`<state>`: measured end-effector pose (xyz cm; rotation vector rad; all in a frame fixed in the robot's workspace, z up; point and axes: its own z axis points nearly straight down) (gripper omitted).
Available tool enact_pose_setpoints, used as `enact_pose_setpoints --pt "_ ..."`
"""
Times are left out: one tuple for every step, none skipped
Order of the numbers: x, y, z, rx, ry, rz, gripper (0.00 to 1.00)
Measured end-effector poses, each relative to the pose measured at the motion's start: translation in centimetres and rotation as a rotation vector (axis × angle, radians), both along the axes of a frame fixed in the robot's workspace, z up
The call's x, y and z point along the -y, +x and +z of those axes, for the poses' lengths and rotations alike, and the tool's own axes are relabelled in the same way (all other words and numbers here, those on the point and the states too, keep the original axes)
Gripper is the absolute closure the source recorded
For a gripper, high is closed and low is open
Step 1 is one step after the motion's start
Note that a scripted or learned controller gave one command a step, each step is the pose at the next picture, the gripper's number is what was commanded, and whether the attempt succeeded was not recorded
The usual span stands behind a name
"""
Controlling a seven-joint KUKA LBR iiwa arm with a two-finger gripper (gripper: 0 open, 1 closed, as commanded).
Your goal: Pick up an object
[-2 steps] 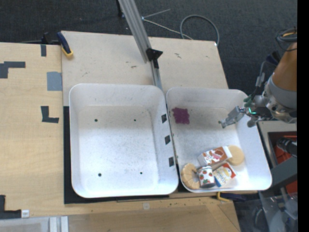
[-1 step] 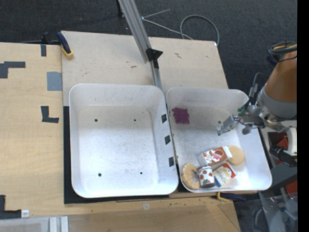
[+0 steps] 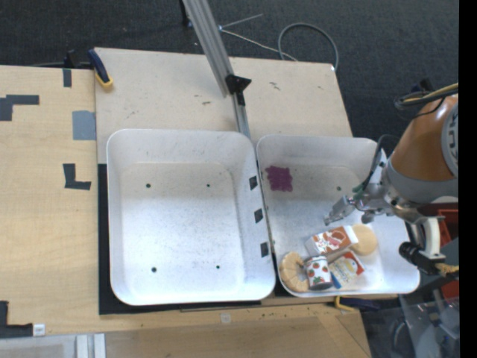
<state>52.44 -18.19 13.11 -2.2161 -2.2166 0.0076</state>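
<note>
My gripper (image 3: 339, 211) is over the right bin (image 3: 313, 146), towards its right side. It sits just behind a cluster of items in the bin's front right corner. That cluster holds a white and orange carton (image 3: 332, 241), a tan round piece (image 3: 365, 239), a small red can (image 3: 319, 273), a pale biscuit-like disc (image 3: 292, 269) and a blue and white packet (image 3: 347, 268). A purple object (image 3: 279, 177) lies alone at the bin's back left, well clear of the gripper. The orange-banded wrist (image 3: 425, 148) reaches in from the right.
The left bin (image 3: 179, 215) adjoins the right bin along a shared wall (image 3: 257, 215). A slanted metal post (image 3: 212, 39) rises behind the bins. A yellow and blue clamp (image 3: 100, 69) lies at the board's back left corner.
</note>
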Motion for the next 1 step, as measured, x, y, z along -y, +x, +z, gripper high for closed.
enact_pose_setpoints --pt "0.03 0.08 -4.28 0.011 -0.005 0.001 0.00"
